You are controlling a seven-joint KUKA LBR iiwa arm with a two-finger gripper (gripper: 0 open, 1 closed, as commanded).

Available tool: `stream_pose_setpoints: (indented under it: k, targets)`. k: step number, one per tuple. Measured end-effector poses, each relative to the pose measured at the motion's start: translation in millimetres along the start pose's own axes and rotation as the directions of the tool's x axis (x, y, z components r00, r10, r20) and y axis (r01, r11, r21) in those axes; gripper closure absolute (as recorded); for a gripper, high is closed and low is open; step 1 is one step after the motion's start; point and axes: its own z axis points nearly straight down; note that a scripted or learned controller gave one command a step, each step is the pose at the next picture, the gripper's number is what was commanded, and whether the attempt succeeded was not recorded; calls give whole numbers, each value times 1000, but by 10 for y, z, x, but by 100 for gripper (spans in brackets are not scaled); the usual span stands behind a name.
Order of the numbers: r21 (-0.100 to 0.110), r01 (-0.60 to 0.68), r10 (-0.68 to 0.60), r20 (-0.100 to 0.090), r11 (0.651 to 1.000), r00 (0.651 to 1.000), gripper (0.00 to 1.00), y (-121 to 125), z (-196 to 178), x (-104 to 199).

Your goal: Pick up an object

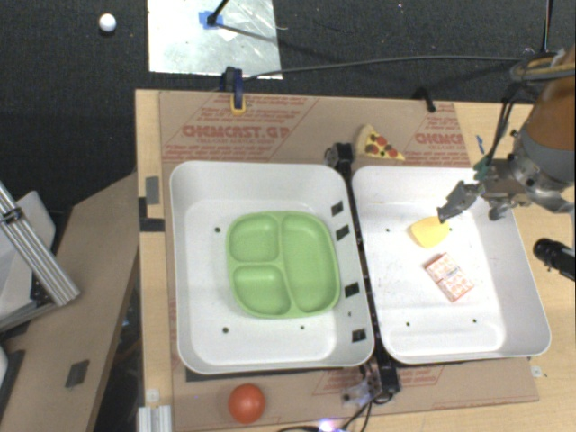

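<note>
A yellow wedge-shaped object lies in the upper middle of the right bin. Just below it rests a small pink patterned box. My gripper hangs over the bin's upper right, open, with nothing between its fingers. Its left fingertip is right beside the yellow object's upper right edge; whether it touches I cannot tell.
The left bin holds a green divided plate. A toy pizza slice lies on the board behind the bins, and a red ball sits in front. A black divider with clips runs between the bins.
</note>
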Motion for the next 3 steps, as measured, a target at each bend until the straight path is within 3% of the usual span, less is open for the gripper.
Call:
stream_pose_setpoints:
  k: [1, 3]
  targets:
    - [-12, 3, -3, 2, 1000, 1000, 0, 21, -66, 3]
    - [-7, 1, -1, 0, 1000, 1000, 0, 21, 1132, 81]
